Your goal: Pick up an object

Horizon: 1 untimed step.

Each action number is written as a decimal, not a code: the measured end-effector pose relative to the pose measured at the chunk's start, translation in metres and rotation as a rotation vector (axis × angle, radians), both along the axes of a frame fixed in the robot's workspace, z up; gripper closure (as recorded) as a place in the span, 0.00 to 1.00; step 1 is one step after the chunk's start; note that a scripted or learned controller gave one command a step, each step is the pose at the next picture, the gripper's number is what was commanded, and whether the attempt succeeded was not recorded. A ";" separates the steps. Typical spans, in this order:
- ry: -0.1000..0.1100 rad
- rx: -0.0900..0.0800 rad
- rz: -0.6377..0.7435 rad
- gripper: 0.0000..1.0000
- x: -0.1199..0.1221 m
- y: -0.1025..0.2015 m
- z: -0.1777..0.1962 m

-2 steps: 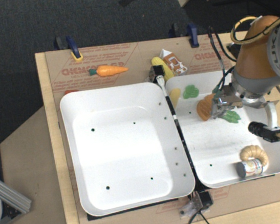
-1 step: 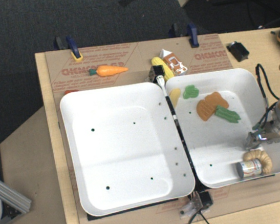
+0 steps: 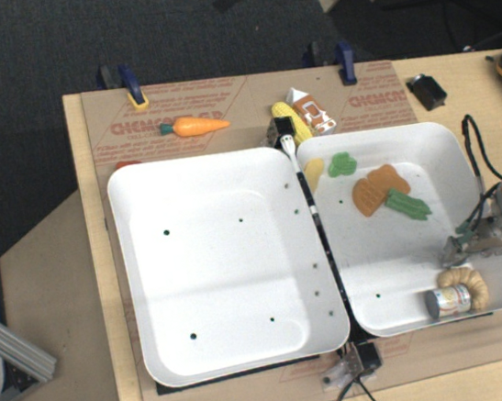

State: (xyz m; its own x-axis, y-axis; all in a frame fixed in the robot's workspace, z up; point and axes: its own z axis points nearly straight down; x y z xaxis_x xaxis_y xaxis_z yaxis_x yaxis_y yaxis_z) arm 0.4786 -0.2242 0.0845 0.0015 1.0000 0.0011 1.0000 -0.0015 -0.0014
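1. My two bins (image 3: 215,274) are white with small dark dots.
2. An orange carrot (image 3: 196,127) lies on the tan table (image 3: 247,103), which has red lettering.
3. I see green pieces (image 3: 406,205) beside an orange-brown piece (image 3: 375,191).

The left bin (image 3: 212,256) offers a broad bare floor. In the right bin (image 3: 380,260), an orange piece (image 3: 375,190) with green pieces (image 3: 407,205) crowds the far half, and a tan-and-silver object (image 3: 456,294) blocks the near right corner (the middle floor between them lies open). A carrot (image 3: 194,127) lies on the board beyond the bins.
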 end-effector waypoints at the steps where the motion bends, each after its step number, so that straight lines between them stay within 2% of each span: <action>1: -0.003 -0.002 0.001 1.00 0.000 0.000 0.000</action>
